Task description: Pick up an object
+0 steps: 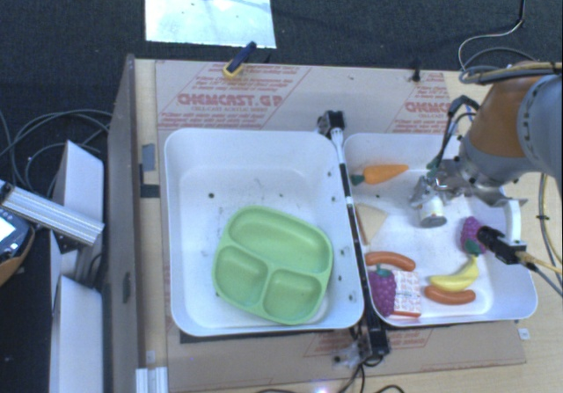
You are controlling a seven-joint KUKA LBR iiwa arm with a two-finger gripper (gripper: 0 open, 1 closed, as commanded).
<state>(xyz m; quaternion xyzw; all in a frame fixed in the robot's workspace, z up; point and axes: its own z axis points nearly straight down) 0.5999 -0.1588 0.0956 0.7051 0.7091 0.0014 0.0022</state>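
The right white bin (525, 296) holds several toy foods. An orange carrot (384, 174) lies at its back left and a pale cheese wedge (373, 222) sits by its left wall. Along the front lie a red sausage (390, 259), purple grapes (383, 287), a small red-and-white packet (405, 292), a yellow banana (457, 275) and an orange-red sausage (449, 296). A purple eggplant-like piece (471, 232) rests at the right. My gripper (431, 208) hangs low over the middle of this bin, between the carrot and the purple piece, with nothing visibly in it.
The left white bin (186, 198) carries a green divided plate (273, 264). A black divider rail (347, 207) runs between the bins. Cables loop around the arm at the upper right. Bare bin floor lies just below my gripper.
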